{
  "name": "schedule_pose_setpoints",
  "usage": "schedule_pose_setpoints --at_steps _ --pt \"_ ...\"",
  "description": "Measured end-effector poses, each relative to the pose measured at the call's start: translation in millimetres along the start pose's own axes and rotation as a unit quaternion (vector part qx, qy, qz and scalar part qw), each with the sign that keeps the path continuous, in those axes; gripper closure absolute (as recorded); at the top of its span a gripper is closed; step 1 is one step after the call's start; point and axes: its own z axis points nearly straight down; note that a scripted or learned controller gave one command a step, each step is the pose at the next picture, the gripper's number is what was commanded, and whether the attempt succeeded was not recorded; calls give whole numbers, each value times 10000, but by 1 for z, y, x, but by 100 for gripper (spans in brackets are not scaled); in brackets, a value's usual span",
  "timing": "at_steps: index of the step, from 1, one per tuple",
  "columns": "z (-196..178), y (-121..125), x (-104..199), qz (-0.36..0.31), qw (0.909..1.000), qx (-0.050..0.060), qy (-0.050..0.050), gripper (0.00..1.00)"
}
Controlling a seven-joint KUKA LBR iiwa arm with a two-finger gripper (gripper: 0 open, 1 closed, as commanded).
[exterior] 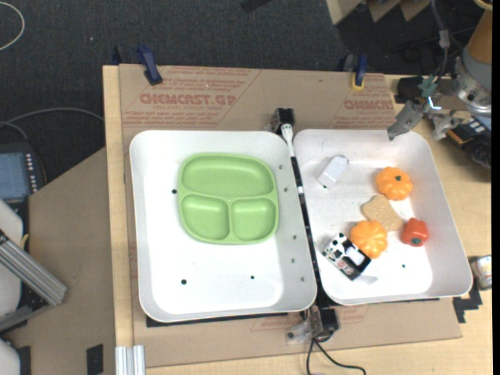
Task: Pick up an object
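Glossy ribbed orange pumpkins (394, 183) in smooth white bin (449, 233); metallic end effector (406, 121) above, grip state unclear.

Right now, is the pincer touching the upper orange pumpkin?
Apart. The camera view shows the pincer at the right bin's top edge, with bare white floor before the pumpkin.

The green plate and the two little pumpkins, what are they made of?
The green plate looks like smooth matte plastic, moulded into three compartments. The pumpkins look like glossy plastic or rubber toys, ribbed with soft highlights; which one can't be told.
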Motion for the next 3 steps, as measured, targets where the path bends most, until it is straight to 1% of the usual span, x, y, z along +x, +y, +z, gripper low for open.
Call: schedule_pose_setpoints --at_steps 1,2,3 --pt "146 -47 70 -22 9999 92 39 0" --pt "165 -127 35 20 10000 -9 0 0" --pt "167 -100 75 -19 10000 -11 -1 0"
